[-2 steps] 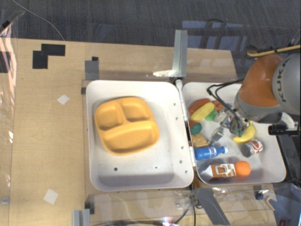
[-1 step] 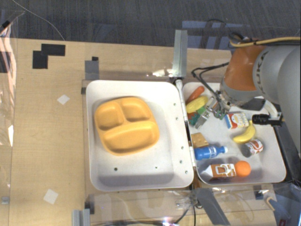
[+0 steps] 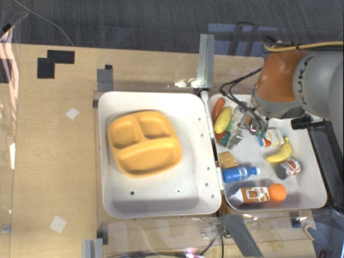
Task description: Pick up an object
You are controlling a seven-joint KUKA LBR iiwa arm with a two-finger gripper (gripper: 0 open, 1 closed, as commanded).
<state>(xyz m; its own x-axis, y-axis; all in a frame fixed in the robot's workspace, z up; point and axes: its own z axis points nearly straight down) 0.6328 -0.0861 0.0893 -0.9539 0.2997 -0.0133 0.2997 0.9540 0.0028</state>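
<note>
Hovering low over the upper left of the right bin (image 3: 317, 198), claw (image 3: 244, 127) hanging just beside the yellow corn (image 3: 222, 120) and orange carrot (image 3: 217, 108); not possible to tell the claw's state from here; needing, probably, squaring over one item alone, keeping off the bin wall; corn lying immediately left of the claw, banana (image 3: 280, 153) lying lower right, nothing seeming gripped
</note>
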